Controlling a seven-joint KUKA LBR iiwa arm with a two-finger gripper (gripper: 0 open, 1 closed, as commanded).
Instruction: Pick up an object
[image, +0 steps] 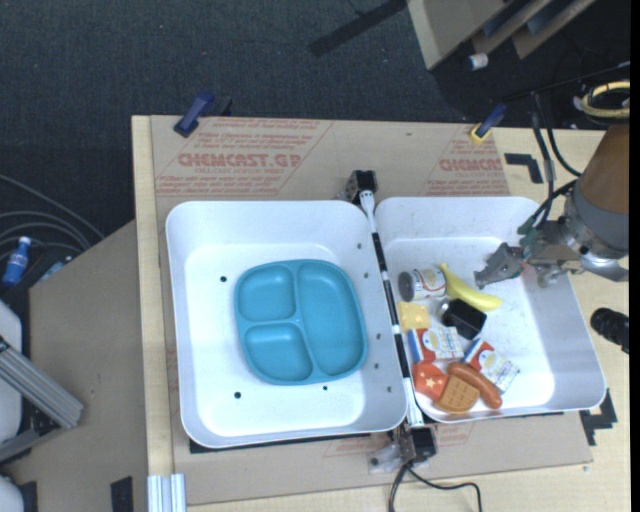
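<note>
Lowest in the frame, at the right bin's (575, 330) bottom edge, a toy waffle (459, 391) lies touching a red sausage (483, 385) and a red piece with a star (429, 379). Just above them sit a small packet (499, 367), a black block (463, 319), a yellow cheese-like square (413, 317) and a small can (427, 282). The banana (470, 293) lies aslant by the can, its upper end close to my gripper (500, 268). I'm hovering at center right over the bin's upper half, fingers spread apart, nothing between them. Left of center, the left bin (200, 300) holds a blue divided plate (300, 320).
</note>
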